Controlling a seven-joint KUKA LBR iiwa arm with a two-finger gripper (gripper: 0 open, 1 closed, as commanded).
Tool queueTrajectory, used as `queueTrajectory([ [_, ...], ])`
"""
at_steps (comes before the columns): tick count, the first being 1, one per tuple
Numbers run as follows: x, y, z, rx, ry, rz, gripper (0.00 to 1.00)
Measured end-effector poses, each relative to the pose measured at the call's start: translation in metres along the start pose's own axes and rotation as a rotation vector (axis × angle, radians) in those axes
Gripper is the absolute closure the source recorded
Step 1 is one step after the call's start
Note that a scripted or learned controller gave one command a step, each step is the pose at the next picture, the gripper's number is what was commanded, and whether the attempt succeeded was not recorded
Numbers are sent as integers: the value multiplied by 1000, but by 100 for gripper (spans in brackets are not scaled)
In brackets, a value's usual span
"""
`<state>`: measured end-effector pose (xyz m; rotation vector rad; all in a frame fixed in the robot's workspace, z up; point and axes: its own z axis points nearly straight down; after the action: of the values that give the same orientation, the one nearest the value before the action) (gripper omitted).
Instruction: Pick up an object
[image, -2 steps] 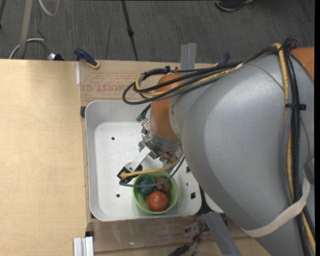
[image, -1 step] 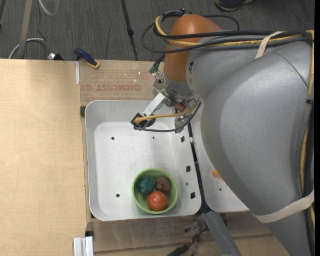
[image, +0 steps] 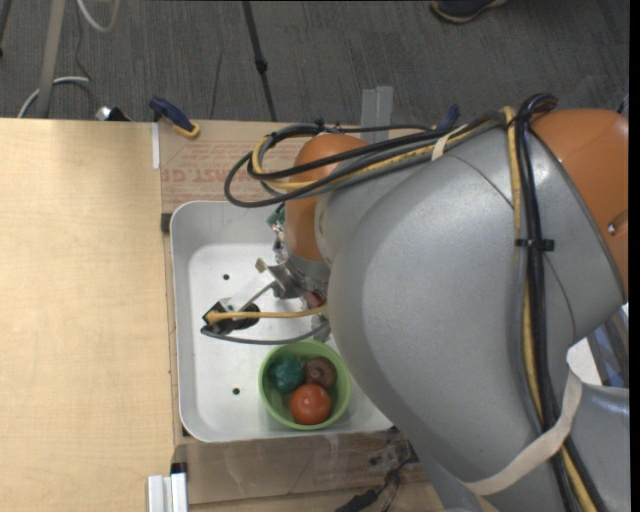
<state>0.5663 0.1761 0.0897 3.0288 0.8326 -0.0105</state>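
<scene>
A white bin sits on a sheet of brown cardboard, with a pale wooden board covering the bench to its left. The grey arm reaches in from the right and hides the right part of the bin and everything beyond it. Its orange band shows above the far end of the bin, wrapped round with black and yellow cables. Below the band, the gripper hangs over the middle of the bin, close to the bare white floor. Whether it is open or closed cannot be told from this angle, and nothing can be seen held in it. The things to pick lie in the near right corner of the bin, nearer than the gripper and apart from it. There a green bowl stands upright with three small things inside. A red round one lies on its near side, a teal one on its far left and a brown one on its far right, all touching or nearly so. The arm's edge overlaps the right rim of the bowl. A blue and yellow clamp grips the far edge of the wooden board, on the grey carpet side.
</scene>
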Motion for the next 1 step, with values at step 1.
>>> queueTrajectory([
  [1,-1,4,-9,0,-2,9,100],
])
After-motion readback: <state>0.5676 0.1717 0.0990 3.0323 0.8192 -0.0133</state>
